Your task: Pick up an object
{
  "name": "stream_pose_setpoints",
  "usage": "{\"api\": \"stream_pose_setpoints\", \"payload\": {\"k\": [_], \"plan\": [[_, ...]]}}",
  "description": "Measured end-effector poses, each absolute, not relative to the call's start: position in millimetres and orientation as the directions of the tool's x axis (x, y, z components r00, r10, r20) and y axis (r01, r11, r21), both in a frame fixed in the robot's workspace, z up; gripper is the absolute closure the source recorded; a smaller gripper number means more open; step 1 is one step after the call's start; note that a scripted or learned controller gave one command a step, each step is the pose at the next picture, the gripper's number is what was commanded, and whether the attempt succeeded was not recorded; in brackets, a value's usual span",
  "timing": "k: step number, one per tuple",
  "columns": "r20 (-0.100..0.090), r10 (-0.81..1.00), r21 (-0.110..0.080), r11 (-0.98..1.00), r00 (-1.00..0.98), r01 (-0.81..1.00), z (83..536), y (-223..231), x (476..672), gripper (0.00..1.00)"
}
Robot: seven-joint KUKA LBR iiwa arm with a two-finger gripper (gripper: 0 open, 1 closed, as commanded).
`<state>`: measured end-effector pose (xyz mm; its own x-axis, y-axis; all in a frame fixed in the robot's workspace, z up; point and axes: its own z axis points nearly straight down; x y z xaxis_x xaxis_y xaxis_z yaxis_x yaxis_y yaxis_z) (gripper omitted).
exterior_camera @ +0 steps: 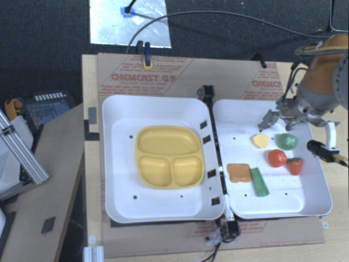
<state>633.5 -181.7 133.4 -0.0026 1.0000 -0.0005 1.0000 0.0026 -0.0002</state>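
Note:
The right bin (283,203) holds several toy foods: a yellow piece (261,141), a green round one (287,141), a red tomato (277,158), a red strawberry (294,166), a brown toast slice (239,172) and a green stick (259,182). My gripper (277,124) hovers over the far part of this bin, just beyond the yellow and green pieces. Its fingers are spread open with nothing between them.
In the left bin (120,146) lies a yellow three-compartment plate (169,156). A black divider strip (212,146) runs between the bins. A black part (322,150) of the arm sticks out over the right bin's right rim.

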Motion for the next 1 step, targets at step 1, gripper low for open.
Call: {"api": "stream_pose_setpoints", "payload": {"k": [1], "plan": [[0.000, 1.000, -0.001, 0.003, -0.003, 1.000, 82.1, -181.0, 633.6, 0.00]]}}
